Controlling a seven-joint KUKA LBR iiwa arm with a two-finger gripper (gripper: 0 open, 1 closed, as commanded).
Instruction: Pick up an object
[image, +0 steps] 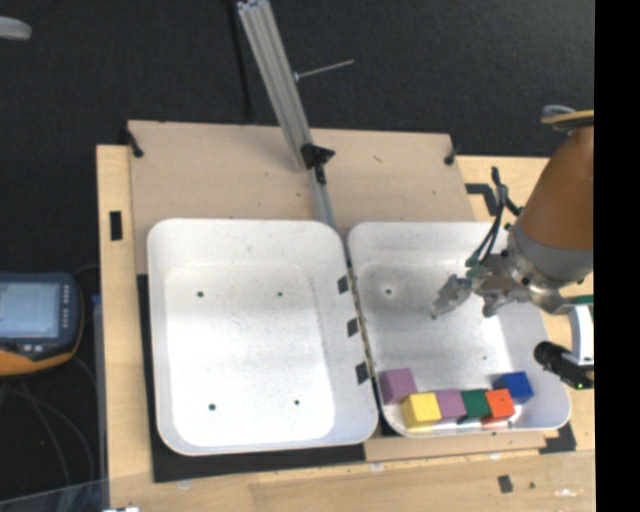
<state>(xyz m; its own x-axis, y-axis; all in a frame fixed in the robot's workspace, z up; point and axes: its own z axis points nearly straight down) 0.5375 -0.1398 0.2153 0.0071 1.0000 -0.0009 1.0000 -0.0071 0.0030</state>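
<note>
Gripper (452, 296) poised at centre right of the frame, above the bare middle of the right bin (420, 240); finger state impossible to tell, nothing seen in its grasp. Blocks bunched along the bin's lower edge: purple block (398, 383), yellow block (422, 409), orange block (499, 404), blue block (514, 385). Best bet: down-frame to the purple block, more exposed, descending squarely.
</note>
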